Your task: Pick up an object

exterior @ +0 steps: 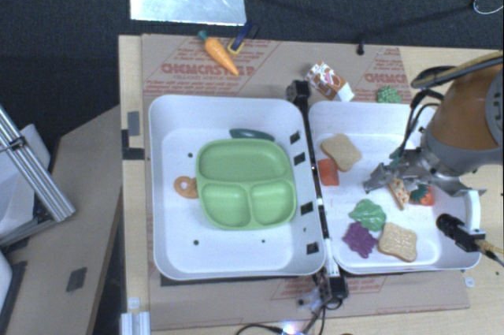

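Observation:
My gripper [383, 177] is low over the middle of the right bin [370, 114], with the arm coming in from the right. Just below it lies a pizza slice [398, 192], beside a small red and teal piece [424, 196]. Whether the gripper touches the pizza slice I cannot tell. Around it in the same bin are a bread slice [340, 151], an orange-red block [327, 172], a green lettuce leaf [367, 213], purple grapes [359, 240] and a piece of toast [398, 242].
The left bin [169, 168] holds a green divided plate [244, 184], an orange ring [187, 187] and a dark green piece [250, 134] behind the plate. On the bench beyond the bins lie a carrot [220, 55], a small packet [329, 81] and a green broccoli piece [387, 94].

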`<state>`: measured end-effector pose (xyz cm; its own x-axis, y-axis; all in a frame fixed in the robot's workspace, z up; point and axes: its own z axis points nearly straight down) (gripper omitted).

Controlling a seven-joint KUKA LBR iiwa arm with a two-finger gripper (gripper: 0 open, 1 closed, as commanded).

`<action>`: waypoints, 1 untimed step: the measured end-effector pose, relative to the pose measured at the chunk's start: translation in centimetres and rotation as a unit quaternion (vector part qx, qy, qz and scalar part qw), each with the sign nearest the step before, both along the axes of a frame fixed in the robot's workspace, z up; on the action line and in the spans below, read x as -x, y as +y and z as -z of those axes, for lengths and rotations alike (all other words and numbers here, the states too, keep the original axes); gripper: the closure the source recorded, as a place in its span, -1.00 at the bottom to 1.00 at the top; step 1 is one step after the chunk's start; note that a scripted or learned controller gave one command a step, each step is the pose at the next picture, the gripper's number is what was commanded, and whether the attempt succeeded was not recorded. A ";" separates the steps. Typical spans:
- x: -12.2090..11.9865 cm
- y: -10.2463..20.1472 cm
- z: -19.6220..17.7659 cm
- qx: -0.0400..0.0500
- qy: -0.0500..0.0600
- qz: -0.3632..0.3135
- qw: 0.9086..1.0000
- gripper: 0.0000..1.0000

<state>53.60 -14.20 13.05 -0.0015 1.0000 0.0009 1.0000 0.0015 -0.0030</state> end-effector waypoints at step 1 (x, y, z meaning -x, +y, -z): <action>-0.1 0.1 4.8 0.000 -0.001 0.000 1.000 -1.00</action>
